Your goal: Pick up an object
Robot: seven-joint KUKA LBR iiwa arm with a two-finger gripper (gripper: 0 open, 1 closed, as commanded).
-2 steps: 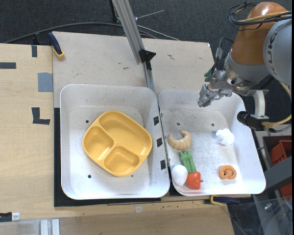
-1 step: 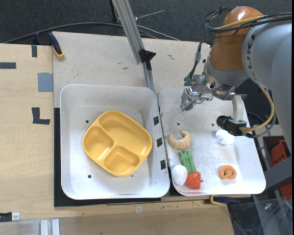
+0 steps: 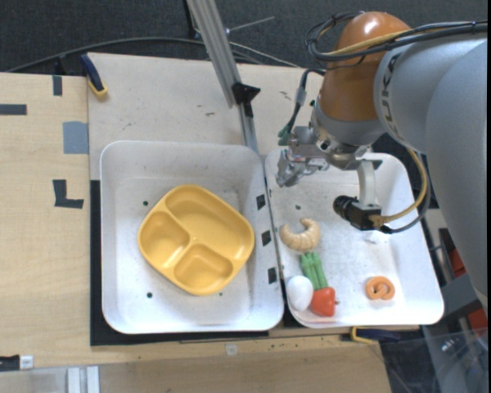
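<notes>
My gripper [image 3: 288,173] hangs over the far left corner of the right bin [image 3: 409,219], below the orange wrist band. Nothing shows between its fingers. A tan croissant [image 3: 301,235] lies a little in front of it on the bin floor. Closer to the front sit a green piece [image 3: 313,268], a white egg [image 3: 299,290] and a red tomato-like piece [image 3: 324,301], close together. An orange pretzel-like ring [image 3: 380,288] rests at the front right of that bin.
A yellow divided plate [image 3: 196,237] lies in the left bin [image 3: 119,219]. A metal pole [image 3: 217,47] slants down from the top to the gap between the bins. The grey arm covers the right bin's far right side.
</notes>
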